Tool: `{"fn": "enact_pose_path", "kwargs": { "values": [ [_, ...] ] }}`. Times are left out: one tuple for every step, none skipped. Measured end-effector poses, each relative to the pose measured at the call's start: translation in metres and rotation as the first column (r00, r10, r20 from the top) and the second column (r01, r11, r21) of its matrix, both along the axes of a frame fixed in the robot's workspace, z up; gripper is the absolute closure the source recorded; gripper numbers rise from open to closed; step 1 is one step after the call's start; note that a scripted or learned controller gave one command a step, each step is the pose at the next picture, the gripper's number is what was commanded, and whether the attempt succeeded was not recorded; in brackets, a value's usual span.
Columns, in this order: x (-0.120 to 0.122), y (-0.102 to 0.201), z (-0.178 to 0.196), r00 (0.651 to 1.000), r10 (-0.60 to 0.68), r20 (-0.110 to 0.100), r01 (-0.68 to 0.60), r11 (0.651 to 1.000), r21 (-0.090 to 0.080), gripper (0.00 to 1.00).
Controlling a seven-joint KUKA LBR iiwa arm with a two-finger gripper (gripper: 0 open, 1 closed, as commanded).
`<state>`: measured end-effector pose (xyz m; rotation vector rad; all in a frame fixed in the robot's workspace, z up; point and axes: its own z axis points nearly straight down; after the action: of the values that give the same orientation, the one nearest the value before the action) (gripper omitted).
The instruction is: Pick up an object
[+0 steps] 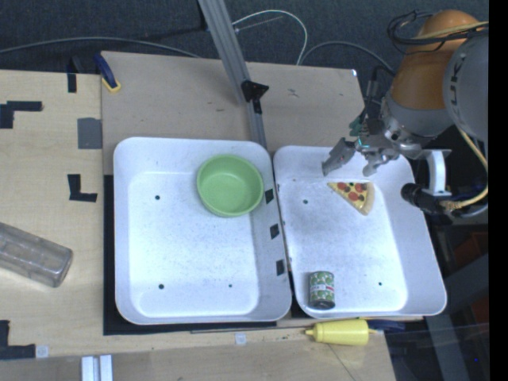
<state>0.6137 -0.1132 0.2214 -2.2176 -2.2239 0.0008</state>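
A toy pizza slice (354,194) lies in the right bin (413,244), near its far edge. My gripper (353,161) hovers just above and behind the slice, open, with nothing between its fingers. One finger (336,158) points left and the other finger (373,164) stands just right of it. A small green can (321,289) lies near the right bin's front edge. A green bowl (230,185) sits in the left bin (159,244), at its far right part.
A yellow bottle (341,332) lies on the bench in front of the right bin. A clear plastic cylinder (32,254) rests at the far left. A grey metal pole (230,46) rises behind the bins. Cables loop at the back.
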Motion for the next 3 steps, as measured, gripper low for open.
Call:
{"fn": "enact_pose_path", "kwargs": {
  "values": [
    [0.000,0.000,0.000,1.000,0.000,0.000,0.000,1.000,0.000,0.00],
    [-0.011,-0.001,-0.057,1.000,-0.001,-0.006,0.001,1.000,-0.001,0.00],
    [-0.009,-0.002,-0.101,1.000,-0.001,-0.005,0.001,1.000,-0.001,0.00]
  ]
}}
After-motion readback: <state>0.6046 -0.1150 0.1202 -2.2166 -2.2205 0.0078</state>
